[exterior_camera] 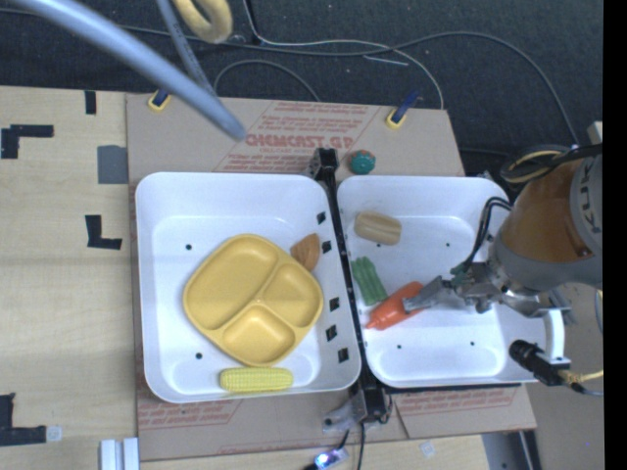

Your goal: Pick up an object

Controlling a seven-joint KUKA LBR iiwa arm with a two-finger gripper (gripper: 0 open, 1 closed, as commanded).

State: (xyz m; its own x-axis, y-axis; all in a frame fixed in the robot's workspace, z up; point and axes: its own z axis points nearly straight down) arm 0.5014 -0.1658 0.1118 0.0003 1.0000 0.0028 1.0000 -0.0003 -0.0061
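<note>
In the right bin (pixel 431 360) lie an orange carrot (pixel 390 307), a green bean-like piece (pixel 369 279) and a tan roll (pixel 377 228). My gripper (pixel 423 300) reaches in from the right, low over the bin floor, with its fingertips at the carrot's right end. One dark finger lies along the carrot's upper right tip. I cannot make out whether the carrot is between the fingers. The left bin (pixel 162 262) holds a yellow divided plate (pixel 254 297), a brown piece (pixel 307 252) at its upper right and a corn cob (pixel 256 379) near the front wall.
The grey arm with its orange band (pixel 549 228) covers the right bin's right side. A small teal ball (pixel 363 162) sits on the cardboard behind the bins. Cables run over the dark floor at the back, and a black divider clip (pixel 323 162) stands between the bins.
</note>
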